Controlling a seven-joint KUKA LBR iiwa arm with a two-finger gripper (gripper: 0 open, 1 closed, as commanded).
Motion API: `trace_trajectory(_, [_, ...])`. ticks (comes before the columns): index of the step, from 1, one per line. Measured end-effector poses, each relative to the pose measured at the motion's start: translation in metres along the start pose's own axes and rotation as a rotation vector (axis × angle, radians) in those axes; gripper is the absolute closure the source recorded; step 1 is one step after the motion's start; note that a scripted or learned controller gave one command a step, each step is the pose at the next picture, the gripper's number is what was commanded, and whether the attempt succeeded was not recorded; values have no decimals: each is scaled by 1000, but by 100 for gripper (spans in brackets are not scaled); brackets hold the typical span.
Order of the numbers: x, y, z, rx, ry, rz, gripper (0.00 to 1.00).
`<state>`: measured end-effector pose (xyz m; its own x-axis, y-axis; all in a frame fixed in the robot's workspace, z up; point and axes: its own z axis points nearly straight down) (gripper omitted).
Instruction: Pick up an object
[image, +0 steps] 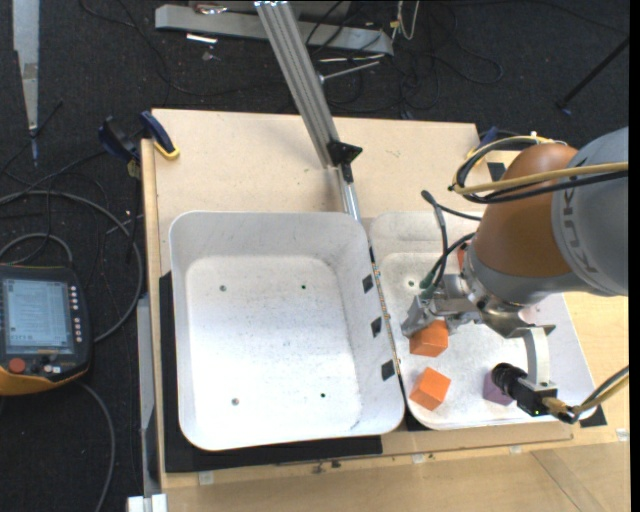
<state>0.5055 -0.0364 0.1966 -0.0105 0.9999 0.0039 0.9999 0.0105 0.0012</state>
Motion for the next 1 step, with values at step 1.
trace_trajectory(1, [98,45,2,-1,-1,-1,100])
